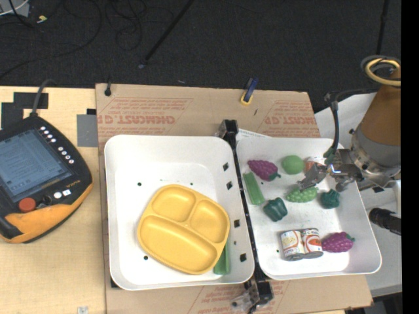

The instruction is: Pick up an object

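We see the gripper (319, 173) just above the green grapes (302, 193), right of centre; jaw state unclear.

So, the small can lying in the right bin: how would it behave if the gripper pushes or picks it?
The can lies on its side, so a push across its length would probably roll it. Its rounded wall looks smooth and may slip between fingers. It seems rigid. The purple grapes beside it might stop the rolling.
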Available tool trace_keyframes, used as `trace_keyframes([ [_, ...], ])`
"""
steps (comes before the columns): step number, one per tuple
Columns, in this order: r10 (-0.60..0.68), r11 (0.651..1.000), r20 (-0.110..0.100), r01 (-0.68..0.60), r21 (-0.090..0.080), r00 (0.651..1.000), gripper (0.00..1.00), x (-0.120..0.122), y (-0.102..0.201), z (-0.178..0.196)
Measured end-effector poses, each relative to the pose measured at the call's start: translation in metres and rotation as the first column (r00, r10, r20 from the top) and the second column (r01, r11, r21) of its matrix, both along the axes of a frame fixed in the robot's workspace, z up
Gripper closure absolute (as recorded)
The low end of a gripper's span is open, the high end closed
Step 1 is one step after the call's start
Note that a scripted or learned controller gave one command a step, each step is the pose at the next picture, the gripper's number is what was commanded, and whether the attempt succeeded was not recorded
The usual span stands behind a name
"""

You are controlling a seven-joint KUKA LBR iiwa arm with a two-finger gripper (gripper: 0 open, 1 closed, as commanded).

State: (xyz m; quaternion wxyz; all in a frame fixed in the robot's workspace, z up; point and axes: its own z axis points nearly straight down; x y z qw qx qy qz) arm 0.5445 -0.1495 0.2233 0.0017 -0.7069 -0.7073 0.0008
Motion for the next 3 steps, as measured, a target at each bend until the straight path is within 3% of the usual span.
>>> trace_keyframes([
  [1, -0.001, 1.000, -0.002, 0.001, 0.001, 1.000, 1.00, 0.000, -0.001, 0.010],
  [2, 0.006, 1.000, 0.005, -0.006, 0.000, 1.000, 1.00, -0.005, 0.078, 0.059],
  [3, -0.004, 1.000, 0.012, 0.004, -0.004, 1.000, 1.00, -0.026, 0.050, 0.162],
])
